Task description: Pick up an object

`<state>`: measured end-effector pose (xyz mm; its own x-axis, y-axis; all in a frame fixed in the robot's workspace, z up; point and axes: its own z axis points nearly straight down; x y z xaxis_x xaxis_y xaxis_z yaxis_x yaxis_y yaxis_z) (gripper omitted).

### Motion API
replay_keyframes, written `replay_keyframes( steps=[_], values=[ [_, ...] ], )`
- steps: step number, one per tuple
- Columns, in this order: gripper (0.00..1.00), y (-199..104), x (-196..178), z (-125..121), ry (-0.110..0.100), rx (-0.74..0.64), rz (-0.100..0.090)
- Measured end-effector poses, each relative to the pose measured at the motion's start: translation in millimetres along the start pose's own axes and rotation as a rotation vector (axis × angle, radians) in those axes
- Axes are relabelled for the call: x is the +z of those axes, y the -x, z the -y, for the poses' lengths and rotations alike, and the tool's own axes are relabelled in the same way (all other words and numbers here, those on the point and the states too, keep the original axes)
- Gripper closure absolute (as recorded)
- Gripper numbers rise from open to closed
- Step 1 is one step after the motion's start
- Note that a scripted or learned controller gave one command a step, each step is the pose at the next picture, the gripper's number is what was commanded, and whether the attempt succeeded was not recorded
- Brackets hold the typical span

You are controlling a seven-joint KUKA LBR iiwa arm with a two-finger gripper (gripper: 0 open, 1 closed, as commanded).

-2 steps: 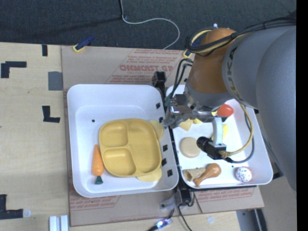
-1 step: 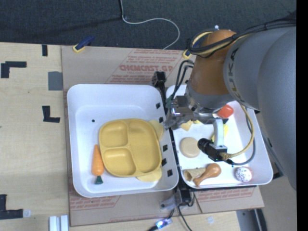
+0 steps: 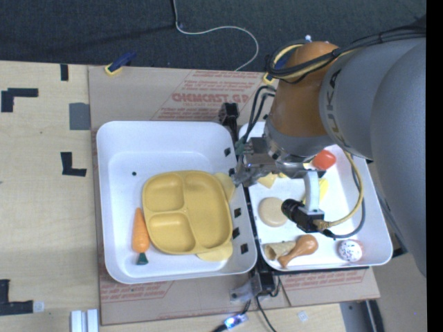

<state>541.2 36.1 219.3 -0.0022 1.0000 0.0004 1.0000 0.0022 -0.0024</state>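
My gripper hangs over the wall between the two bins, at the left edge of the right bin. The grey arm and its orange band cover much of that bin's far half. Near the gripper in the right bin lie a small pale yellow piece, a round beige disc, a brown toy drumstick, a speckled white ball and a red-orange piece. The left bin holds a yellow divided plate and an orange toy carrot.
A flat yellow sheet sticks out from under the plate's near right corner. Both bins sit on a cardboard sheet on the wooden bench. A white cable lies behind them.
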Motion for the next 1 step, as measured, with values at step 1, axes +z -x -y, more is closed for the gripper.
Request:
replay_keyframes(
  steps=[1],
  values=[
    [1.00, 8.6, 5.2, 0.4, 0.000, 0.001, 0.002]
  ],
)
